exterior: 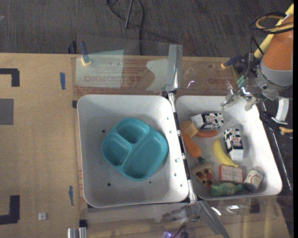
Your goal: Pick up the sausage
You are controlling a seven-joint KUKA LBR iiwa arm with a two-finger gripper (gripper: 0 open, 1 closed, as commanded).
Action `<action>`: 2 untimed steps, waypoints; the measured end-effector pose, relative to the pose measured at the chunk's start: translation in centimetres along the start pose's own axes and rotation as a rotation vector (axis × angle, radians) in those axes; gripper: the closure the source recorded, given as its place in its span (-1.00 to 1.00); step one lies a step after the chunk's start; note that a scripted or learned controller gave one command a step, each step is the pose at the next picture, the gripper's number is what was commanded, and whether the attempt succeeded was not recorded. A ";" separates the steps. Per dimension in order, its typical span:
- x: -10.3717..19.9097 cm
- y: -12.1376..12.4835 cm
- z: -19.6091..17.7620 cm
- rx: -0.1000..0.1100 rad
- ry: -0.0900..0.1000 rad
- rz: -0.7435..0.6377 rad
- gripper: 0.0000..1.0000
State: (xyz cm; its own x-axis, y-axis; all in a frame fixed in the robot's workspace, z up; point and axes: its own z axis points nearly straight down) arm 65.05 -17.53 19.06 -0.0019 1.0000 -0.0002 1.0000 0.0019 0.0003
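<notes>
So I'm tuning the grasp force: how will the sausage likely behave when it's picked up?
The sausage looks like a smooth, glossy toy, so it is probably stiff, light and a bit slippery. Its thin rounded shape may roll if nudged sideways. It lies tight between the cow-print carton and the carrot, so the hand may bump those.

Two bins sit side by side on the bench (37, 153): the left bin (88, 139) holds a divided tray (135, 148); the right bin (267, 153) holds what seems the sausage (207, 134) between a milk carton (207, 120) and a banana (222, 153).

robotics lab: taped plywood bench (37, 139), twin white bins (88, 186), loose cables (125, 14), toy food
</notes>
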 end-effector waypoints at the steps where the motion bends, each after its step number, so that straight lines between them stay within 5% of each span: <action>1: 5.9 -0.8 7.9 -0.028 -0.010 -0.138 -1.00; 2: 5.0 -4.6 9.2 -0.029 -0.006 -0.240 -1.00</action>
State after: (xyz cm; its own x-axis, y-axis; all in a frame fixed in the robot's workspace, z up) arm 60.45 -12.50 9.90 -0.2398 0.9708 -0.0097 0.9704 0.2399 0.0280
